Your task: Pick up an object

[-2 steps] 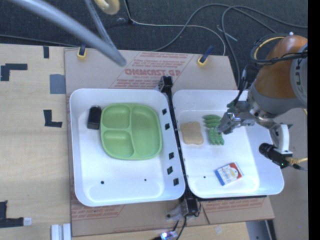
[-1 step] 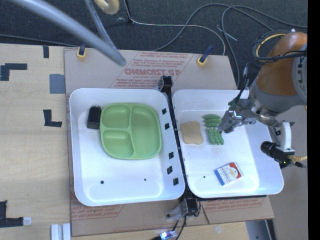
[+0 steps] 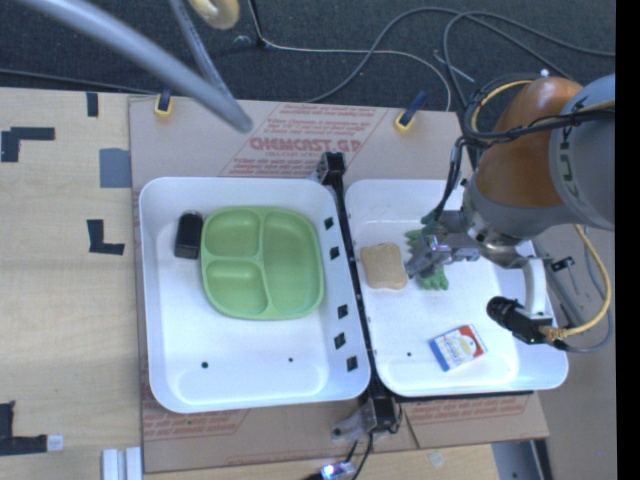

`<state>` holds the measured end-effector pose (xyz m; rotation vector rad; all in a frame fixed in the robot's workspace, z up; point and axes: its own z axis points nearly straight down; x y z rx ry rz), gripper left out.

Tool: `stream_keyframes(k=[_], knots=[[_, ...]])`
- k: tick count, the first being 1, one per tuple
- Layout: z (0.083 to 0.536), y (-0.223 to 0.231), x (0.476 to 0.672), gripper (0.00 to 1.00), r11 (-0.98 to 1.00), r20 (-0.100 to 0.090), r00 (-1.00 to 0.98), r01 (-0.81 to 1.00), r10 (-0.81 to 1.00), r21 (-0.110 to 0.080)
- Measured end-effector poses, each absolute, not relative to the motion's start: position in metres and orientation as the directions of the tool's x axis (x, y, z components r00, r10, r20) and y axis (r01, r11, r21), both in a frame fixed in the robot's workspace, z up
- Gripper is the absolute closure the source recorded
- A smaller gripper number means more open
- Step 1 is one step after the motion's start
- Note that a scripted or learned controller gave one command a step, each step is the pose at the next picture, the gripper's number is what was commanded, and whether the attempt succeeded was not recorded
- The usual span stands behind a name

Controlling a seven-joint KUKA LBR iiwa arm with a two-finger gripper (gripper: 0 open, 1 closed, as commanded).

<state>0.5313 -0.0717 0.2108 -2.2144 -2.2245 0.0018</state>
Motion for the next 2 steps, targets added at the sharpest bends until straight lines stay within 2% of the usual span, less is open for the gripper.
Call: stream_keyframes(k=[1,2], knots=[[0.222,-0.013,0.519,1.0,0.008,0.002,-0.008,1.0,1.0,-0.002],[0.212,0.038,0.507,1.0,0.006,0.001,-0.006,1.0,1.0,-0.004]])
